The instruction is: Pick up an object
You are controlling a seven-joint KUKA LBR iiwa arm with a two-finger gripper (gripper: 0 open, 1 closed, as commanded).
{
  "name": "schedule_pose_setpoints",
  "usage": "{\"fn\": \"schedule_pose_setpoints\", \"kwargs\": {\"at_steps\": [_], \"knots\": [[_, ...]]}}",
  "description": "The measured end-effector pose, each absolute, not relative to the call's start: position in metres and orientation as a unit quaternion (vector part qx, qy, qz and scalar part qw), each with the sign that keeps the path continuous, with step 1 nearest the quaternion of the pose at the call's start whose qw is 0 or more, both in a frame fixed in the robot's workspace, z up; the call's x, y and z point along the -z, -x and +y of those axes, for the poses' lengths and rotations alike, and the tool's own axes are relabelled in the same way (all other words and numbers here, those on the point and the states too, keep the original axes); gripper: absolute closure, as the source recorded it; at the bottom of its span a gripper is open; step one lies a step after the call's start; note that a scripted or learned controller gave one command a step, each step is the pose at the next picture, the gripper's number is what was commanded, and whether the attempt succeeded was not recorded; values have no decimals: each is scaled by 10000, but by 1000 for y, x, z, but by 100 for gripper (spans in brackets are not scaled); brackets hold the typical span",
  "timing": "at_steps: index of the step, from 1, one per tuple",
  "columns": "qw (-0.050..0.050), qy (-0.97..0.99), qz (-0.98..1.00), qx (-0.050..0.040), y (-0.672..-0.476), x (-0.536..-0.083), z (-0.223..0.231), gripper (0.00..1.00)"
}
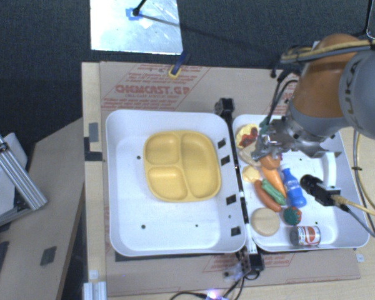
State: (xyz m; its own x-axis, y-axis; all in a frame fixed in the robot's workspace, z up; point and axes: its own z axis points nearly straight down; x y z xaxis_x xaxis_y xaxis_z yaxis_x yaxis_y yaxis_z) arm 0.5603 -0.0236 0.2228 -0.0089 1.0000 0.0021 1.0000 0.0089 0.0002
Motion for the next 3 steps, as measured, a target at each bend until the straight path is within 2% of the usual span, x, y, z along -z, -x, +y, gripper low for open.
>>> {"fn": "schedule_pose_setpoints", "kwargs": {"at_steps": [1, 2, 3], "knots": [[-9, 7051, -7091, 9, -572, -233, -32, 100], [-1, 7067, -7075, -2, -557, -224, -31, 100], [-10, 7056, -7086, 8, -569, -234, -36, 100]]}}
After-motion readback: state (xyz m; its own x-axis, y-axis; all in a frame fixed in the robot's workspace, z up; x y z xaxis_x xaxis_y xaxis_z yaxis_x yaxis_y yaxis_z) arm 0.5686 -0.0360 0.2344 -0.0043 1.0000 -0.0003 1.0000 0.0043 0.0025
